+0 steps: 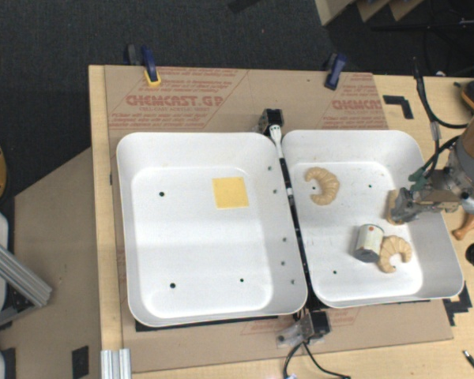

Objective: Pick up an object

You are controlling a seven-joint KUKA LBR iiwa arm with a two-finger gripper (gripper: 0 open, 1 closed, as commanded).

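In the right bin (426, 279), two curved tan croissants (323, 185); a grey cylinder (368, 242).

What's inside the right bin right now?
The right bin holds two croissants and a grey cylinder. The gripper covers part of its right side.

Red print runs across the brown board (245, 93) that lies under both bins. The clearest line reads "CHEMCAST GP" in large red capitals, on the bare strip of board beyond the left bin (205, 227), far off to the left of the fingers (401, 208) and up past them. Finer red lines sit above and below it, too small to read. The same red print repeats on the strip beyond the right bin (426, 275), nearer the fingers, set at a slant and too faint to make out.
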